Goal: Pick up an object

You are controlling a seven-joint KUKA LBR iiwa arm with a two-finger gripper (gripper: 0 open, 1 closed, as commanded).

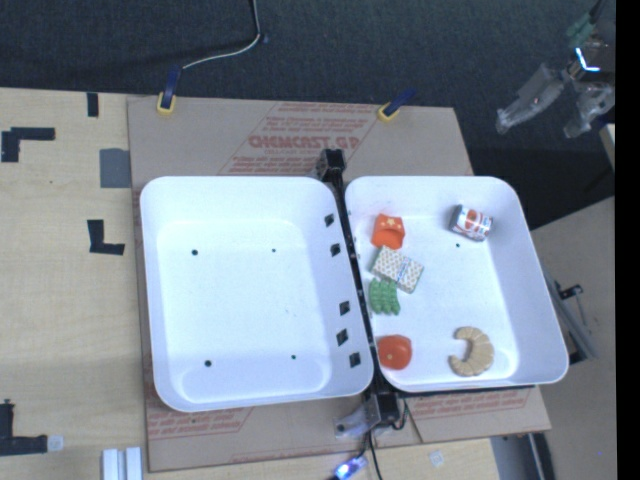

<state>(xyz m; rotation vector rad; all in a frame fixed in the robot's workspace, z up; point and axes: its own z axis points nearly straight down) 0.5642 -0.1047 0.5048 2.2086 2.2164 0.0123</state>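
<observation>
Progress: nothing is picked yet, as far as I can judge. The gripper [560, 103] hangs at the upper right, well outside the right bin [520, 268] and above the dark floor beyond its far right corner. Its fingers are a blur against the background; I cannot tell whether they are spread or pressed together. Nothing shows between them. Approach, descent, grasp and lift all remain.

All candidate objects lie in the right bin. Places given relative to the centre divider [345, 268] between the two bins:
- small orange block [388, 232], just beside the divider, toward the far end.
- patterned white packet [398, 268], just nearer than the block, a little off the divider.
- green bumpy piece [385, 297], touching or nearly touching the packet's near edge.
- red-orange rounded item [395, 352], close to the divider at the near end.
- tan croissant-shaped piece [472, 352], well away from the divider, near end.
- small can-like item [471, 224] with red and white wrap, well away from the divider, far end.

Orientation: the packet's long axis runs diagonally, from far-left to near-right. The croissant's open curve faces the divider; its long axis runs roughly parallel to the divider. The can lies on its side, axis slanted across the bin.

The left bin [160, 268] holds no objects.

Judgement: the can lies nearest the gripper and stands clear of neighbours.
</observation>
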